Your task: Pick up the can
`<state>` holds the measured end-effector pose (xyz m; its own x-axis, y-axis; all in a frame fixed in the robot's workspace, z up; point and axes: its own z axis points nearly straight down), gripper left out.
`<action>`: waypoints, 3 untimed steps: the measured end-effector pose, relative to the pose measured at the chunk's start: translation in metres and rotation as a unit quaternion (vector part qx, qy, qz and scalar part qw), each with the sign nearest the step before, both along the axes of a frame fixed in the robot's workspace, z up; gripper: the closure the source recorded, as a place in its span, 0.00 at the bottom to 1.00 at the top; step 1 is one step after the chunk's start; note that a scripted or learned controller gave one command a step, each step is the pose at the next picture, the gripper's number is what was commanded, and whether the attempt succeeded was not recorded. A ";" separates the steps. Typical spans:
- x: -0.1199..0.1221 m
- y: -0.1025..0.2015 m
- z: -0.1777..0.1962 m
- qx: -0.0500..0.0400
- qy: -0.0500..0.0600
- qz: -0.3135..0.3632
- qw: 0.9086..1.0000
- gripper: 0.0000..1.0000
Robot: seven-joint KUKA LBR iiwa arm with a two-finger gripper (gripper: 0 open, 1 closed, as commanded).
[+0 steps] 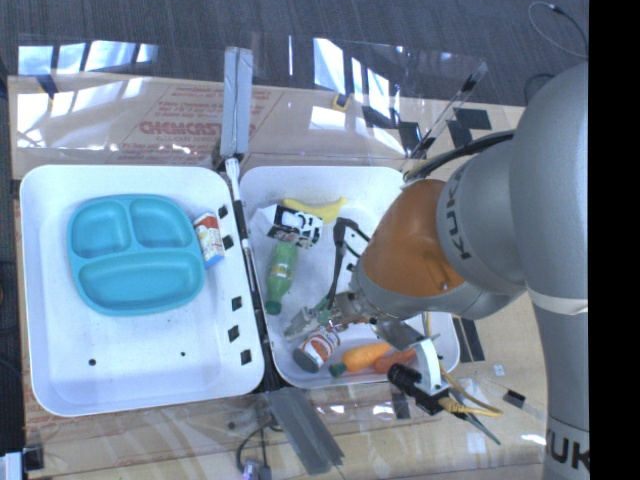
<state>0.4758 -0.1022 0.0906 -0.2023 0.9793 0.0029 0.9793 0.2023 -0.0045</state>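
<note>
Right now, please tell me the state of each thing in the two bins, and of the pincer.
can: lying on its side, right bin
green bottle: lying down, right bin
carrot: lying flat beside the can
banana: lying flat, right bin
blue tray: flat, left bin
pincer: just above the can

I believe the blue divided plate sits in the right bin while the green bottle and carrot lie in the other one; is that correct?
Not quite. The camera view shows the blue divided plate in the left bin. The green bottle and carrot do lie in the other one, the right bin.
</note>
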 end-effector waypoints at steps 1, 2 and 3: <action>0.000 -0.026 0.001 -0.001 -0.002 0.023 1.000 0.00; 0.001 -0.028 0.001 -0.002 -0.002 -0.251 0.968 0.00; 0.000 0.005 0.000 -0.001 0.000 -0.229 0.973 0.00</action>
<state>0.4761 -0.0970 0.0908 0.2551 0.9669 0.0013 0.9669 -0.2551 -0.0053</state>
